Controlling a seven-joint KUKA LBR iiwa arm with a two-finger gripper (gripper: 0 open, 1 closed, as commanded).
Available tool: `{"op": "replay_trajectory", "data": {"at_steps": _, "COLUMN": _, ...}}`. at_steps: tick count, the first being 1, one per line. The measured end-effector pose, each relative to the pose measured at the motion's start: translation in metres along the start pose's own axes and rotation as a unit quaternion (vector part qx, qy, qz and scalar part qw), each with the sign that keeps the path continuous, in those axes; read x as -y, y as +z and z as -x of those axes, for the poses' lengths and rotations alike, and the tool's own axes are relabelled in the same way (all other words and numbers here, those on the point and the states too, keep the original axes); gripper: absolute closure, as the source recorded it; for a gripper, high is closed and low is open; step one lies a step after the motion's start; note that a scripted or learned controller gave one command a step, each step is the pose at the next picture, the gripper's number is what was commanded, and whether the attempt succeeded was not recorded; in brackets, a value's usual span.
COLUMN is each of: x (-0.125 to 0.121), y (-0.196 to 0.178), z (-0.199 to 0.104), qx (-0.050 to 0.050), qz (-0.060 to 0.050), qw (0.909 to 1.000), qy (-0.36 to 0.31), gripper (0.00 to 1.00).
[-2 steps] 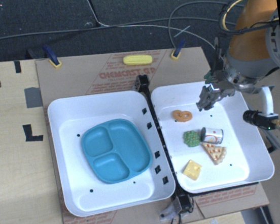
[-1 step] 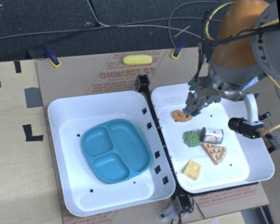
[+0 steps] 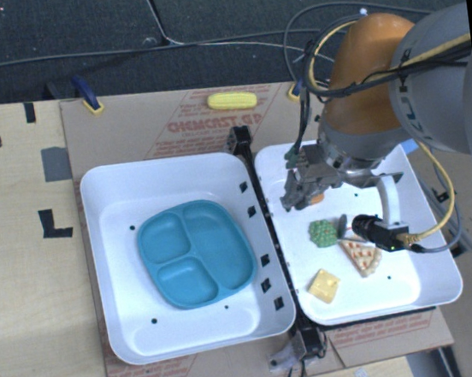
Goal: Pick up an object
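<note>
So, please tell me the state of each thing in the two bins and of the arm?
Blue plate: upright, in left bin.
Broccoli, pizza slice, cracker: loose in right bin.
End effector: above right bin, holding nothing visible.

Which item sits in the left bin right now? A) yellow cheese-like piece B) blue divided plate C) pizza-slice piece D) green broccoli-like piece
B: the blue divided plate lies alone in the left bin; the other three pieces lie in the right bin.
</note>
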State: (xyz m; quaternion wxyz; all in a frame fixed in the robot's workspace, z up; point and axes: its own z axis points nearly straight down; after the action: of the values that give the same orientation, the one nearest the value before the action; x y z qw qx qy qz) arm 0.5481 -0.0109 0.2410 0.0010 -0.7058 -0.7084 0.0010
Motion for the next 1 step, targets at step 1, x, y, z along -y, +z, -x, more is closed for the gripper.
{"op": "replay_trajectory", "data": {"at_steps": 1, "x": 0.0131, "y": 0.0117, "z": -0.0434, "qx": 0.0, "qz": 0.0, "qw": 1.0, "qy": 0.0, "gripper": 1.0}}
